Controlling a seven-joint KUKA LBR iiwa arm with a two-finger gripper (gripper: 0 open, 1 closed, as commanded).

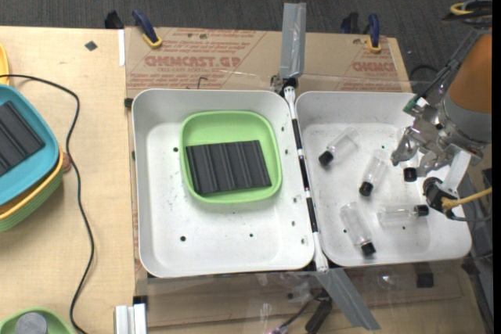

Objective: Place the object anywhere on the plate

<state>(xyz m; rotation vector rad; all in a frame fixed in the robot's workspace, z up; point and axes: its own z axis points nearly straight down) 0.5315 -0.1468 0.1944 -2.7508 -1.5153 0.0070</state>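
Vials [356, 224] lie loose in right bin [329, 246], none gripped; green plate [270, 138] sits in left bin. Gripper [419, 160] hovers at right edge, can't tell if jaws apart. Centre over one vial, approx. across its width, before closing.

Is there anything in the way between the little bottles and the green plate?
Yes. The bottles lie in the right bin, and the green plate sits in the left bin. The two bins' raised rims run between them, so a bottle must be lifted over.
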